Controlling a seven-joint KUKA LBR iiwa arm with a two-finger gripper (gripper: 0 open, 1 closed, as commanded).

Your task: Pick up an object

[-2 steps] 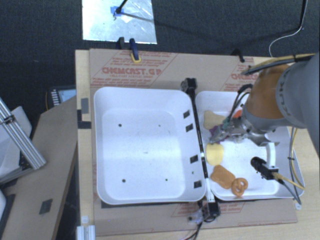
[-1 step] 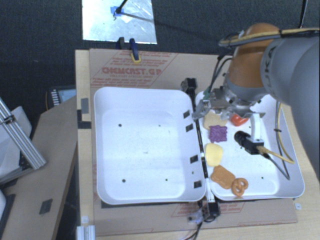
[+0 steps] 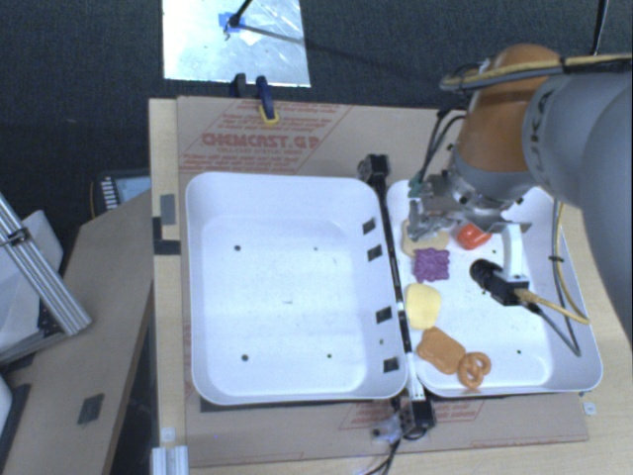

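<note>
My gripper (image 3: 427, 228) hangs low over the left side of the right bin (image 3: 554, 359), at its upper end. Just right of it lies a red piece (image 3: 472, 235). A purple bumpy piece (image 3: 431, 263) sits directly below the gripper, touching or nearly touching it. Further down the bin's left side are a pale yellow piece (image 3: 423, 305), a tan biscuit-shaped piece (image 3: 440, 349) and an orange pretzel (image 3: 474, 367). A pale object shows at the gripper's tips, but whether it is gripped is unclear.
The left bin (image 3: 287, 285) stands beside the right one, separated by a black-clipped divider (image 3: 391, 265). The grey arm with its orange band (image 3: 514, 97) covers the right bin's upper right corner. A cardboard sheet (image 3: 262, 137) lies under both bins.
</note>
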